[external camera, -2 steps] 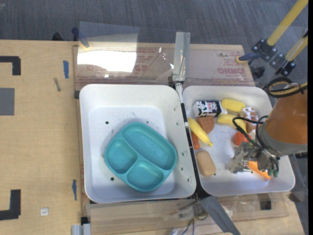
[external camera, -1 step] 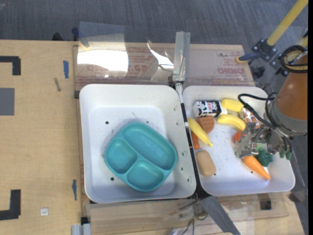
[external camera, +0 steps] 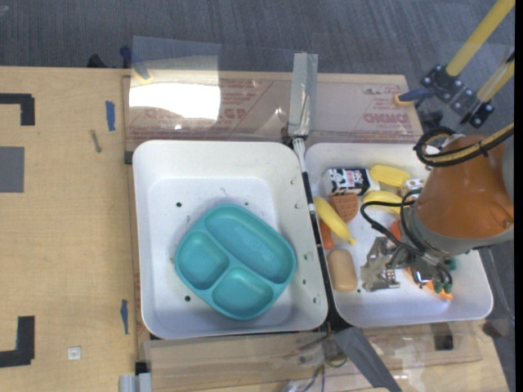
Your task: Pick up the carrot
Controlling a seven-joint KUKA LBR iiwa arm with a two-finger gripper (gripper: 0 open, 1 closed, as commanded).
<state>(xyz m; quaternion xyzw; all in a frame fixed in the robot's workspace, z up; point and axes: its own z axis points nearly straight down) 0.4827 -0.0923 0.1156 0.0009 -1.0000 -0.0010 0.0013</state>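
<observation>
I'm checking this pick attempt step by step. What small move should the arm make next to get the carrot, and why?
Probably a short shift toward the bin's near right corner: the end effector sits low in the right bin, while what looks like the carrot, orange with a green tip, lies just beside it, partly hidden by the arm.

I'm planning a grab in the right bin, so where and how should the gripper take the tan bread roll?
Take the bread roll across its middle, straight down from above. It lies flat and oblong, pointing toward the near edge, so its narrow width suits a pinch. The bin's left wall is close beside it, so a sideways approach looks cramped.
</observation>
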